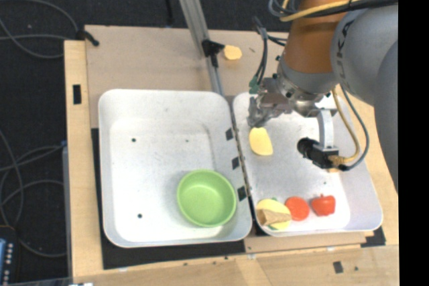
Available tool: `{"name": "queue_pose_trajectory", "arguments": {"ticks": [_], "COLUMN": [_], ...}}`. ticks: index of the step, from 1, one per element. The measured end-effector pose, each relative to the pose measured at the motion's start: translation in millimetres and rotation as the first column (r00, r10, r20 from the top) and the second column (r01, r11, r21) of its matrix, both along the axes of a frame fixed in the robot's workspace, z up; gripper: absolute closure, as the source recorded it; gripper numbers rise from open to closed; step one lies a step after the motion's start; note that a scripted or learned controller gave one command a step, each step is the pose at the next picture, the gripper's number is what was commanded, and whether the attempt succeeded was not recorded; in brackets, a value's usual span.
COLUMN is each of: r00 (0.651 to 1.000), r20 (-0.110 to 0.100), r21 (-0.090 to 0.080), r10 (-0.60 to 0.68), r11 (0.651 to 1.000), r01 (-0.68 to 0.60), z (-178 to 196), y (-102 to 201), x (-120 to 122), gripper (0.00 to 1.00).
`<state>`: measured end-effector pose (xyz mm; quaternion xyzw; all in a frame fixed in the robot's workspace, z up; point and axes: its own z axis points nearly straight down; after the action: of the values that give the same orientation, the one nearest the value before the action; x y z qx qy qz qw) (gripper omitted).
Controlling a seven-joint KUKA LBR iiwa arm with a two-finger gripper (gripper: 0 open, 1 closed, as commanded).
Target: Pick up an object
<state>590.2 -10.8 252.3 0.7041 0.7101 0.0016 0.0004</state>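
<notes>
Gripper (257,118), grasp state impossible to tell, hangs just above the yellow piece (261,142) by the right bin's (365,201) left wall, seemingly approaching; next, descend squarely over it.

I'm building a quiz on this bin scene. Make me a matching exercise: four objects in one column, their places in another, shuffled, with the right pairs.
Things:
1. green bowl
2. yellow piece
3. red pepper
4. small yellow item

Places:
A. on the bench behind the bins
B. left bin, near front
C. right bin, just below the gripper
D. right bin, front edge

Pairs: 1-B, 2-C, 3-D, 4-A
</notes>
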Motion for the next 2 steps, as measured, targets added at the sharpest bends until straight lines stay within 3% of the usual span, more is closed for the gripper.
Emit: {"name": "queue_pose_trajectory", "arguments": {"ticks": [1, 2], "r00": [1.0, 1.0], "r20": [-0.001, -0.002], "r21": [0.0, -0.003], "r10": [0.0, -0.003], "r11": [1.0, 1.0], "r01": [0.0, 0.003], "z": [4, -18], "y": [54, 97], "x": [15, 33], "gripper": [1.0, 1.0]}}
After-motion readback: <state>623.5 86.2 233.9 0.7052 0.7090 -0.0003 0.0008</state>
